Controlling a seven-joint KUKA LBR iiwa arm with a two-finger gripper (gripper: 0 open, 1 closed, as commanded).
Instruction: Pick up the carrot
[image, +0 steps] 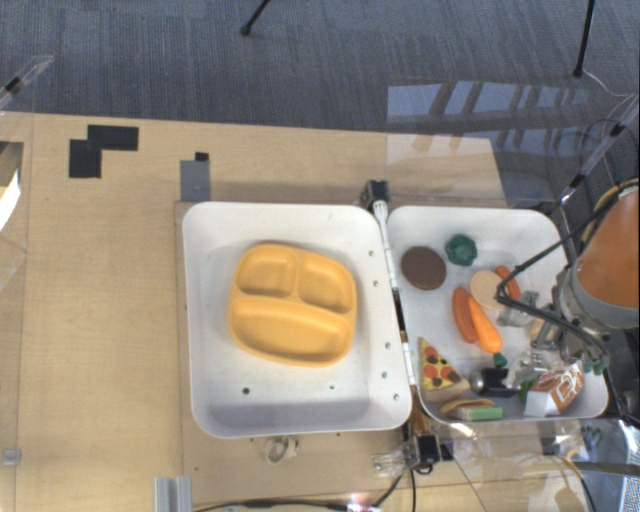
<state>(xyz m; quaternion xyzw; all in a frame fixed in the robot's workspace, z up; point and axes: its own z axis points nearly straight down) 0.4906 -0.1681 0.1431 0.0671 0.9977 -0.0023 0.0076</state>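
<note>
Currently the carrot (476, 318) lies mid right bin (530, 222), angled 11-to-5, with the gripper (545, 345) at its 4 o'clock; can't tell the jaw state. Left bin (200, 300) holds a yellow divided plate (293, 303). Both bins sit on a light wood bench (90, 350), grey carpet (320, 55) beyond at 12.

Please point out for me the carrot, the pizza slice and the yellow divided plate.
carrot (475, 318): camera view, middle of its orange body.
pizza slice (436, 367): camera view, centre of its topping side.
yellow divided plate (292, 329): camera view, floor of its long lower compartment.
</note>
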